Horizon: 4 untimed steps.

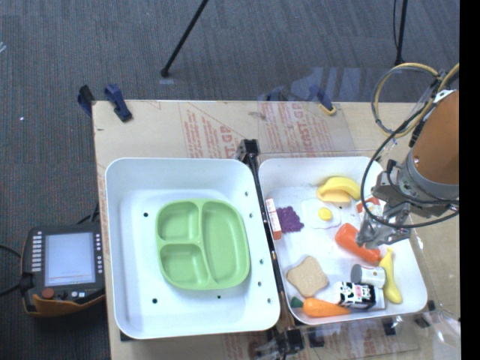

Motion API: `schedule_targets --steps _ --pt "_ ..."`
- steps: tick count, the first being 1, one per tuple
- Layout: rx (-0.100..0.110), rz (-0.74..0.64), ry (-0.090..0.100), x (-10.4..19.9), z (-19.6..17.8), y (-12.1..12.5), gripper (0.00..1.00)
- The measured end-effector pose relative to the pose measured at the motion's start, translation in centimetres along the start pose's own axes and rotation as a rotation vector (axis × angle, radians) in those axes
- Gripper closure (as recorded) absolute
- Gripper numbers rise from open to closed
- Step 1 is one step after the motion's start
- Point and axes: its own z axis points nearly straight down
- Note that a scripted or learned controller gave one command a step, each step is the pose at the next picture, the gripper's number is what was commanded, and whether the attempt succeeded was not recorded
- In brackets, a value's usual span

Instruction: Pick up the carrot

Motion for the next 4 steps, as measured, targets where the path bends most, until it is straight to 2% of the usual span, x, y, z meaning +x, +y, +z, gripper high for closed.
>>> schedule_targets --steps 1,2,3,4 --pt "-0.004 -0.031 0.001 0.2 13.0 1.4 1.00" --pt "0.001 0.273 0.000 -0.6 7.0 2.8 1.00" --pt "-0.005 0.297 0.002 -1.5 13.2 -3.8 1.00" --pt "0.003 0.214 -0.003 -2.9 12.7 -11.4 1.00"
